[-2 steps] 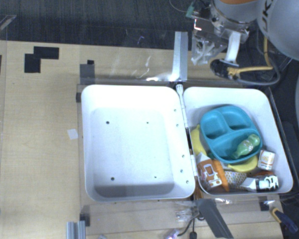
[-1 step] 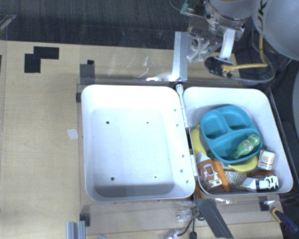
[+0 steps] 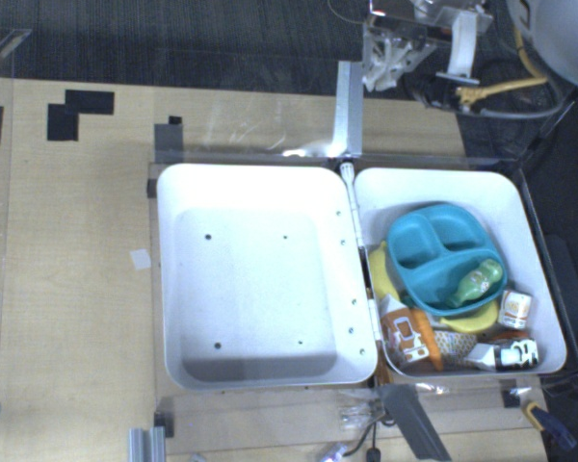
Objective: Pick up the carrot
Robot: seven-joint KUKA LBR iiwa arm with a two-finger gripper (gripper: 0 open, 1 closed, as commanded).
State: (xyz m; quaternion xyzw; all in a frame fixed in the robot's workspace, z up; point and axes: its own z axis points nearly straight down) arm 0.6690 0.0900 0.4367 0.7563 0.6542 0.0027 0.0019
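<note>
Your tool (image 3: pixel 383 65) hung above the far edge of the surface (image 3: pixel 67 287), behind both bins; I cannot tell its state. The carrot (image 3: pixel 427 341) lay in the right bin (image 3: pixel 532 221), at the near side, just beside the blue plate (image 3: pixel 441 254).

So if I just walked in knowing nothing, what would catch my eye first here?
Probably the bright blue divided plate in the right bin, with a green item lying in it, tilted over a pile of small packages. An orange carrot lies at that bin's near edge. The tool hangs high above the far rim where the two bins meet.
</note>
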